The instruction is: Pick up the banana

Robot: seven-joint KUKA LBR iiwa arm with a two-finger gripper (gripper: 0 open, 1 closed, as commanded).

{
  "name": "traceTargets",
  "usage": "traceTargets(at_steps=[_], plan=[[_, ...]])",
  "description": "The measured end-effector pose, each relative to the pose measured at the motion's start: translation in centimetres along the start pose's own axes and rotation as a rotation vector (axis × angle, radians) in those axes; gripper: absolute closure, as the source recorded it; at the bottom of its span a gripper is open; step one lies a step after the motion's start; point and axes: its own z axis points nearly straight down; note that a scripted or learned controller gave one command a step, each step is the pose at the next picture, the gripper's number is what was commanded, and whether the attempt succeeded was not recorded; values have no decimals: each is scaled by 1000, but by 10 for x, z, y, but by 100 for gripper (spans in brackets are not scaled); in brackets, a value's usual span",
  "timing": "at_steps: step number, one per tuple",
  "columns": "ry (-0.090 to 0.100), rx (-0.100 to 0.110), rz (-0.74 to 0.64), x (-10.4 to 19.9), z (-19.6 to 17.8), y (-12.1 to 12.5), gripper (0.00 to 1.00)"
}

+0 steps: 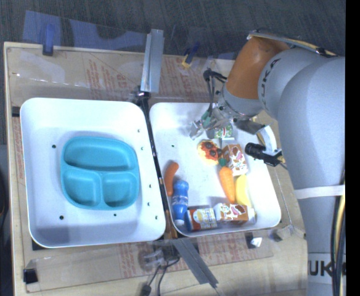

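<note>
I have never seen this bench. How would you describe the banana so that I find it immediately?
Look in the right white bin, the one crowded with items, and go to its right wall. The banana lies there lengthwise, pressed beside an orange carrot, just above a juice carton. It is the pale yellow piece; its neighbour is a deeper orange.

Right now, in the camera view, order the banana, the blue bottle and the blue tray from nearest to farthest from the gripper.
From the gripper, at the right bin's far end:
1. Banana, yellow, by the right bin's right wall, beside the carrot.
2. Blue bottle, by the right bin's left wall, toward its near end.
3. Blue tray, in the left bin.
</note>
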Motion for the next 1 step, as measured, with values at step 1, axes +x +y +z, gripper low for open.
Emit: traceTargets(at_steps=[1], plan=[[-3, -4, -321, 1, -28, 7, 100]])
